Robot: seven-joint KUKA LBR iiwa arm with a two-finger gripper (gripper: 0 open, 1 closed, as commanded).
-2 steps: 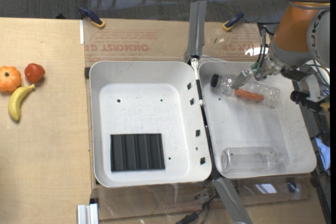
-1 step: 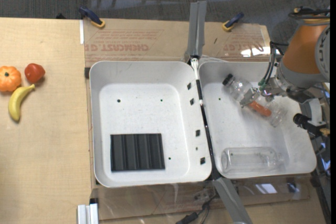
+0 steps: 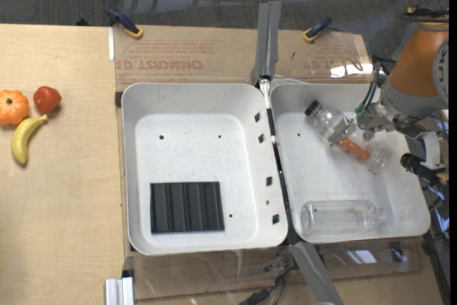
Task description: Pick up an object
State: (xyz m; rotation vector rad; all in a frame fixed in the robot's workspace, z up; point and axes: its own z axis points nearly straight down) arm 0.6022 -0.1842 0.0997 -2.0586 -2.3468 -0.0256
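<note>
A: Noted largest first: right bin (image 3: 400, 228), under and around gripper (image 3: 360, 126); left bin (image 3: 136, 175) well off to far side, across centre divider, with dark ribbed tray (image 3: 187, 206) flat on floor.

B: Then contents near tool?

A: Clear jar (image 3: 340, 216) lying on side, near front wall, apart from gripper, toward camera; clear bottle (image 3: 330, 122) with dark cap, tilted, just beside gripper on far-from-arm side; orange piece (image 3: 354, 148) just below gripper; small clear item (image 3: 377, 162) beside that.

B: State of tool?

A: Low in right bin, near bottle; opening impossible to judge from this angle; nothing seen held.

B: Handling of bottle?

A: Judged light, thin-walled, somewhat springy; smooth and slippery; round, so likely to roll or squirt out under a pinch; unlikely to shatter if plastic, though material unsure. Best hold probably across body mid-length, square to long axis; neck narrower but close to cap and bin floor.

B: Off-bench items?

A: Orange fruit (image 3: 12, 108), red fruit (image 3: 47, 98), banana (image 3: 24, 140), far beyond left bin; not reachable concerns.
</note>
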